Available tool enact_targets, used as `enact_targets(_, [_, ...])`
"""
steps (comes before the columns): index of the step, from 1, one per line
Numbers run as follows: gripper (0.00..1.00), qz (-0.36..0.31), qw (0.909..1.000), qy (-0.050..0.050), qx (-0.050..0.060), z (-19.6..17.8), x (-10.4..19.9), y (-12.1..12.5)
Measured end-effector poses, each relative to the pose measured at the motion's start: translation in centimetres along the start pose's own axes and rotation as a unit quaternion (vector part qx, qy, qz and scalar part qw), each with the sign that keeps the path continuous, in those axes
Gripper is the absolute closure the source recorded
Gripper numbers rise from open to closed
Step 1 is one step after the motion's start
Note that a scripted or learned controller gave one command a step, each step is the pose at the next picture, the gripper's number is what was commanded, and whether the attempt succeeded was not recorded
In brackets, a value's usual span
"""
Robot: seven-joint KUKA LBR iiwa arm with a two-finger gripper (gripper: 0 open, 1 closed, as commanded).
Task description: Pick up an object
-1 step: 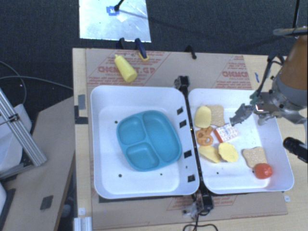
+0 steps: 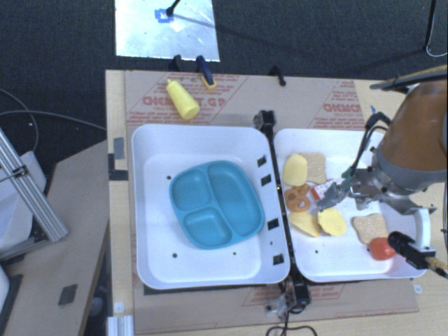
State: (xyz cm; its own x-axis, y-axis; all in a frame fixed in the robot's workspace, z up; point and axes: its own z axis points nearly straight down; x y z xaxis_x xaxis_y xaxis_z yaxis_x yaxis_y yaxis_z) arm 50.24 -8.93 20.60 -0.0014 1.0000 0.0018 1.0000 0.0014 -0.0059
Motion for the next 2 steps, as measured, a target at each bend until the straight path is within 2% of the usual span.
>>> enact_targets(1, [0.00,0.001,1.0000,0.000,-0.001,5.3,-0.4,-1.7])
enact_targets(2, [0.00,0.002,1.0000,-0.002,-0.004,12.2,-4.2,-1.5])
